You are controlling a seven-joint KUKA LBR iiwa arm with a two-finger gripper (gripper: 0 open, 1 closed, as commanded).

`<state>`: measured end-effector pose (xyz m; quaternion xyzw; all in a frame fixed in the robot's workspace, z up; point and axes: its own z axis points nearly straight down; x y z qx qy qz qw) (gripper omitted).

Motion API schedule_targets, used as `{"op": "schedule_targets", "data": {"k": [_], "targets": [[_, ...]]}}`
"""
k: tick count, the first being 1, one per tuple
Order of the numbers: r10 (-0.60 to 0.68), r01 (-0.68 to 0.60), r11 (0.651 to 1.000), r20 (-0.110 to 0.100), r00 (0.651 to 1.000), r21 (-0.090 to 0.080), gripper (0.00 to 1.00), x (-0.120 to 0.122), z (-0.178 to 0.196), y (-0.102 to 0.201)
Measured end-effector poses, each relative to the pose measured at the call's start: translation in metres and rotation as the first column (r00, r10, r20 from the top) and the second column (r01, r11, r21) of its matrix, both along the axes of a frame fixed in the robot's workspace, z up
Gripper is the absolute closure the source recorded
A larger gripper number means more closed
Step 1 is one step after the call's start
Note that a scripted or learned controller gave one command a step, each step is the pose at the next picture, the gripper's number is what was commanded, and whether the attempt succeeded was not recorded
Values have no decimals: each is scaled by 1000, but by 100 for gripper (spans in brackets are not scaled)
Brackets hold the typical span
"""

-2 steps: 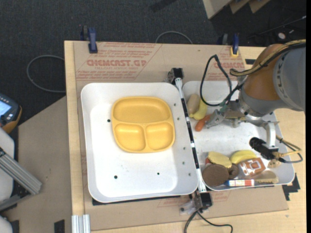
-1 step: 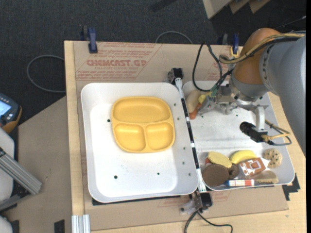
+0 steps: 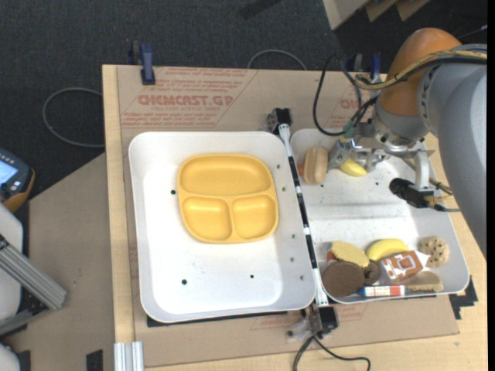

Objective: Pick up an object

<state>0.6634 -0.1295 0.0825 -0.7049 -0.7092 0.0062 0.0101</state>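
My gripper (image 3: 357, 156) is down in the far left part of the right bin (image 3: 363, 211), under the grey wrist and orange band. A small yellow object (image 3: 354, 168) lies right at its tip, partly covered by it. I cannot see whether it is gripped. A tan bun-like piece (image 3: 315, 165) lies just left of it, against the bin's left wall. Along the near edge of that bin sit a banana (image 3: 387, 247), a yellow piece (image 3: 348, 253), a brown disc (image 3: 344, 278), a cookie (image 3: 435, 249) and an orange-and-white box (image 3: 402, 266).
The left bin (image 3: 155, 261) holds a yellow divided plate (image 3: 228, 196). A black piece (image 3: 412, 192) juts out below the wrist on the right side of the right bin. Cables loop over the bench behind the bins. A thin bar-shaped item (image 3: 401, 290) lies at the right bin's front wall.
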Motion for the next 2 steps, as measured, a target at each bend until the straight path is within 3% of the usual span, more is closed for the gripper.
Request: {"op": "schedule_targets", "data": {"k": [1,2], "targets": [[-2,2,1000,1,1000,-2,100,-1,10,1],[4,-4,1000,37,999,-3,100,-4,110,94]]}}
